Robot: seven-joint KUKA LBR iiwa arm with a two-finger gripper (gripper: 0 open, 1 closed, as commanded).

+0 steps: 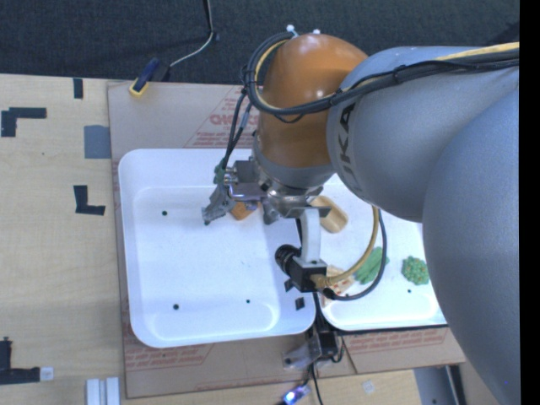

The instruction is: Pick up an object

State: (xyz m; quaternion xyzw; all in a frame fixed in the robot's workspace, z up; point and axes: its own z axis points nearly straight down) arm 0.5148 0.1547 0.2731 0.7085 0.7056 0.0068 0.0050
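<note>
At the middle of the frame the gripper (240, 210) hangs over the left bin (148, 251), fingers spread around a small orange-brown object (243, 211), while the bulky grey arm (422, 142) hides much of the right bin (396, 315), where green pieces (413, 269) lie.

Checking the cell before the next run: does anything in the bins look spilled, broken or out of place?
Nothing stands out. The left bin and right bin sit side by side; a green piece lies in the right one. The gripper hangs over the left bin.
</note>
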